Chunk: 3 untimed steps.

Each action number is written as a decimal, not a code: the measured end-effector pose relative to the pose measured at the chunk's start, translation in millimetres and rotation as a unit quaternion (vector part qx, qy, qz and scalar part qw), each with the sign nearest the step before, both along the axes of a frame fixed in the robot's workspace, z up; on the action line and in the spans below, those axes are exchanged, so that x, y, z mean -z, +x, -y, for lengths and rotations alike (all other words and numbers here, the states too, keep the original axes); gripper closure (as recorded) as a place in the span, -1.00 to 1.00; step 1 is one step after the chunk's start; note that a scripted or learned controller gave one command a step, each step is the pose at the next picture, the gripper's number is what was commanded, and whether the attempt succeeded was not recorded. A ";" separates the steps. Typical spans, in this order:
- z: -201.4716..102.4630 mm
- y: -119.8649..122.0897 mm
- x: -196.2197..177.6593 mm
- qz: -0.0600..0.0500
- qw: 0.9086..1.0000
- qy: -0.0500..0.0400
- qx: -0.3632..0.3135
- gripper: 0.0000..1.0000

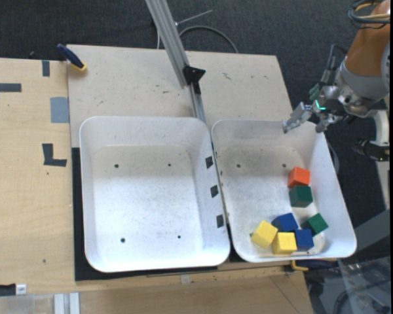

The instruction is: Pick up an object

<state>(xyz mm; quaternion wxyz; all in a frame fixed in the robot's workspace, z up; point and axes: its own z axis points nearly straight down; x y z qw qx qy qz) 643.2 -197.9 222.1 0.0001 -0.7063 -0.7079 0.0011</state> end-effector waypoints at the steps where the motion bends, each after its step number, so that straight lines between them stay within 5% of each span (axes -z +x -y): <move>1: 6.2 -8.7 53.3 -0.003 1.000 0.001 0.001 -1.00; 2: 9.3 -8.4 117.5 -0.003 1.000 0.001 0.001 -1.00; 3: 8.3 -8.8 131.5 -0.001 1.000 0.000 0.000 -1.00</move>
